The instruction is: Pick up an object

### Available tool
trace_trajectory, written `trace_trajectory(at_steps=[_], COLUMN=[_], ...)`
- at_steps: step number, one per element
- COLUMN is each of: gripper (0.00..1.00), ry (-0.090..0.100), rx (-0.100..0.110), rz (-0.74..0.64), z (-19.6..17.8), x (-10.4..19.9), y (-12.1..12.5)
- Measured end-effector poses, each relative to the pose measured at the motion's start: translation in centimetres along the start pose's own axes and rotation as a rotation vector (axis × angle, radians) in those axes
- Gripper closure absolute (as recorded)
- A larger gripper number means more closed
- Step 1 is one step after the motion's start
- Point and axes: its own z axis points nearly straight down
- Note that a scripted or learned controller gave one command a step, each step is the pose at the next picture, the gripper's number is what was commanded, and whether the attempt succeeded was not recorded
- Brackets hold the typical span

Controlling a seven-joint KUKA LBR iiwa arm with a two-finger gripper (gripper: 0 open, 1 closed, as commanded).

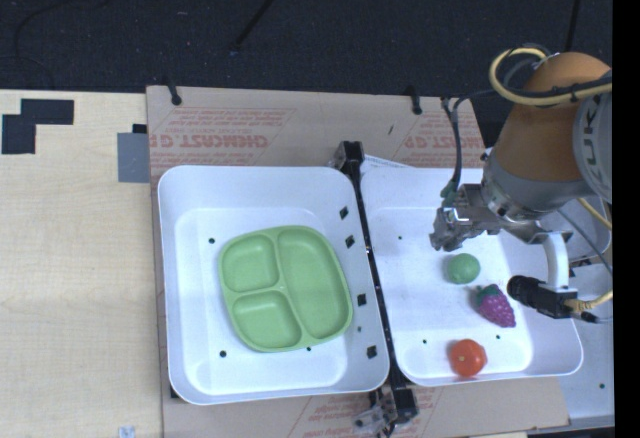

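My gripper [448,232] hangs over the right bin [408,276], near its back middle. Just below it and slightly right lies a green ball [462,269]; the gripper's dark tip is close above the ball's upper left edge, and I see nothing held in it. A purple bunch of grapes [495,306] lies to the right of and in front of the ball. An orange-red tomato [467,357] sits near the bin's front wall.
The left bin [178,266] holds a green three-compartment plate [285,288]. A black divider bar [362,256] runs between the bins. A black cable part [540,296] of the arm hangs over the right bin's right side.
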Motion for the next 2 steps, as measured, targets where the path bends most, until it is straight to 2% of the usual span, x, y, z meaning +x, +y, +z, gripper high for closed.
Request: trace_trajectory(at_steps=[1,2], gripper=[1.0,1.0], ry=[0.002,0.001], rx=[0.004,0.004], rz=[-0.002,-0.002], z=[0.2,0.2], x=[4.2,10.1], y=[-0.9,-2.5])
